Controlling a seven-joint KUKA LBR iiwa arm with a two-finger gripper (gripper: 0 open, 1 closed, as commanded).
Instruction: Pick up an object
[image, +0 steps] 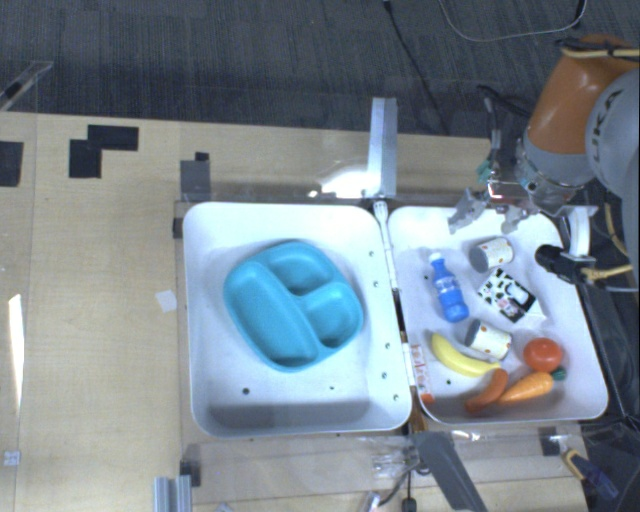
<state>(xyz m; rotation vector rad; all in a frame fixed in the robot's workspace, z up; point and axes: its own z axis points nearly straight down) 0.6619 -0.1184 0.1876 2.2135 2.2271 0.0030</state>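
While the gripper (487, 209) hangs over the far end of the right bin (590, 345), its two fingers (464, 213) stand spread apart with nothing between them, and it touches none of the objects. Just below it lies one small grey-and-white cup (491, 252). Nearer along that bin lie one blue bottle (448, 290), one black-and-white patterned box (507, 294), one banana (462, 358), a second small cup (487, 340) just beside the banana, one tomato (543, 353), one carrot (527, 387) and one reddish-brown piece (484, 391) touching the carrot. One blue divided tray (291, 303) with three compartments rests in the left bin (205, 300).
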